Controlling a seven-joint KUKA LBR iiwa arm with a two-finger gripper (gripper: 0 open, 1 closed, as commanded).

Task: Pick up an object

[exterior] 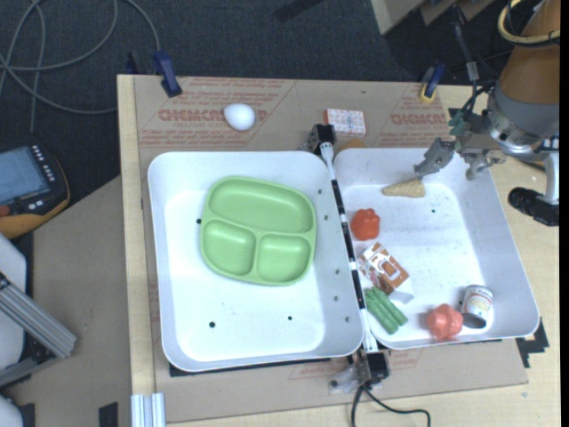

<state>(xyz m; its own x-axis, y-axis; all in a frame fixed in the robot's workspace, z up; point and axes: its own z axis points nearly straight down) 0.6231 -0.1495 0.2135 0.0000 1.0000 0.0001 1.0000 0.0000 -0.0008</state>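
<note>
I see a white ball (238, 116) on the cardboard (276, 92) well left of the fingers (433, 161), a small patterned box (346, 120) nearer on that side, and a blue clamp (432, 82) just beyond them.

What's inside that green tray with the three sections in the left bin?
The green three-compartment plastic tray holds nothing visible: all three compartments show bare green. It rests on the floor of the left shallow white bin. Whatever lies underneath it is covered.

Red lettering on the cardboard sheet (284, 96) under the bins reads roughly "CHEMCRAFT", repeated.
</note>
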